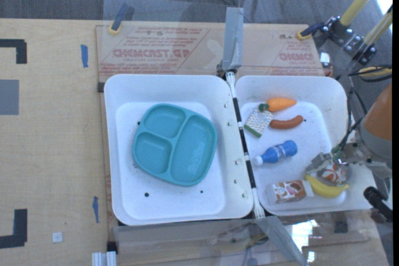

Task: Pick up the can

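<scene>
The arm (381, 129) is seen reaching in from the right, over the right bin (330, 91). The end effector (323, 162) is lowered into that bin's near right corner, right over the can (337, 174). How far it is open cannot be told, as the tips are lost among the clutter, and no grasp on the can can be made out.

The can is found low in the right bin, partly covered by the end effector. It is pressed against the far side of the banana (325, 189). A small carton (288, 191) is laid just left of the banana, along the near wall.

Further up the same bin, a blue bottle (276, 152) is seen lying on its side, cap pointed left. Beyond it a sausage (286, 123) and a carrot (280, 104) are laid, one behind the other, with a green-and-white packet (257, 122) just beside them to the left.

The left bin (118, 134) is taken up by a teal divided plate (174, 144), set flat near its middle. Both bins are set side by side on the bench (43, 152), edges touching.
</scene>
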`<state>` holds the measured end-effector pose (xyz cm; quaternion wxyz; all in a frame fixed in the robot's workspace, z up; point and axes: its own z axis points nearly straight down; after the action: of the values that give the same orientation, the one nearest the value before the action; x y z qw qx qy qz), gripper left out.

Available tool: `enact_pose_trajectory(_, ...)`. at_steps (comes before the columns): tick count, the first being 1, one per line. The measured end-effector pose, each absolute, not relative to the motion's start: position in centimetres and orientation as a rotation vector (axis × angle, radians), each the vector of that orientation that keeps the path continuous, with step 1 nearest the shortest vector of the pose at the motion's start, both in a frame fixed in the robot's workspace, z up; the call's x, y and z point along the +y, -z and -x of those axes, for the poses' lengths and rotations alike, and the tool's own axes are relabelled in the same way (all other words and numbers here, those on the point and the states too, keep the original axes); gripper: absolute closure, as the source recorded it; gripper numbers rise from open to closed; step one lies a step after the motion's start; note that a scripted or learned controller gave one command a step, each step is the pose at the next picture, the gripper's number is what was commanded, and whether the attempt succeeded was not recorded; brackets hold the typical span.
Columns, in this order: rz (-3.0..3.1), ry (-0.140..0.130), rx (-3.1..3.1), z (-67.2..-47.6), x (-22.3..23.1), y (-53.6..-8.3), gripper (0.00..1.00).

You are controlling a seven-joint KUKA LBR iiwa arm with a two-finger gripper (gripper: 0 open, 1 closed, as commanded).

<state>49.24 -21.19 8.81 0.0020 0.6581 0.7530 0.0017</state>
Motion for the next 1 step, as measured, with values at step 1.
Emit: enact_pose_trajectory(1, -2.065, -0.009, 2.353, -49.34, -21.38, -9.95, 1.0)
